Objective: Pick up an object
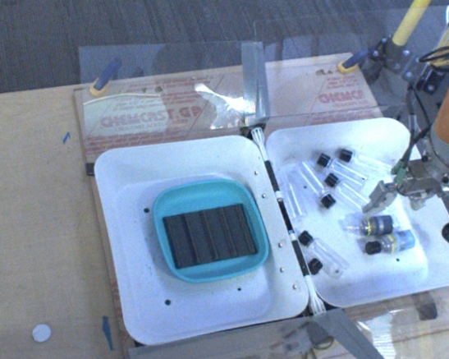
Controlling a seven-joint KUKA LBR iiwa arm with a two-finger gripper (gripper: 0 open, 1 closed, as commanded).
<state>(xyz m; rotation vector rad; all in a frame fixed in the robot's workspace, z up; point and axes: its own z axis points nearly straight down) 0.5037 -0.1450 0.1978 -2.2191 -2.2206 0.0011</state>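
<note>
Pincer [384,192]: low over the right bin [363,279], reaching in from its right rim; fingers point left, and how far apart they stand cannot be told.
Nearest object: two small vials with coloured bodies and black caps [385,233], lying just below the pincer tip, on the bin floor, side by side and touching or nearly so.
Long axis: both vials lie roughly left-right, caps toward the left.
Other candidates: clear vials with black caps [335,169] scattered left and up-left of the pincer.
Left bin: teal tray [209,231], well apart to the left.
Key relation: judged, a short shift downward sets the pincer over the vial pair.
</note>
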